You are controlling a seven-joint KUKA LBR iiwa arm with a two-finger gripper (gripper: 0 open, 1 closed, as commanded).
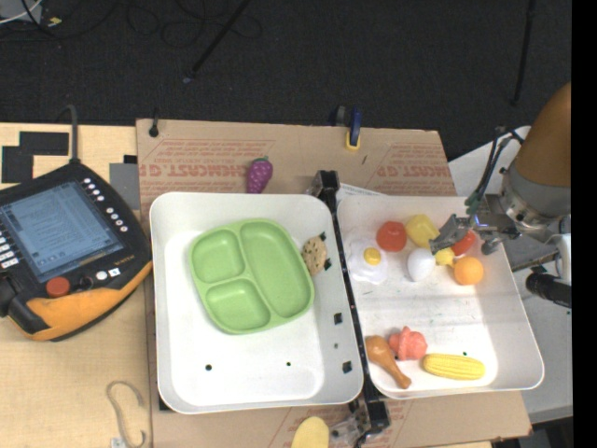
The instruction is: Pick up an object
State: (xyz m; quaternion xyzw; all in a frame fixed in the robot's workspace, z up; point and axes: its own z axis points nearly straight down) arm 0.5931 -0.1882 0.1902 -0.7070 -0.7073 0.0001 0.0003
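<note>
From above, the arm is reaching in from three o'clock, its claw (454,235) hanging low over the right bin (527,343) at its two o'clock part. Whether its fingers are apart or together is impossible to tell; dark metal is blurring into the toys below. A red piece (465,244) is sitting right at the claw, partly hidden, its shape and axis unreadable. An orange ball (469,271) is lying just beside it. The corn cob (454,367) is lying at five o'clock, long axis running nine to three.
</note>
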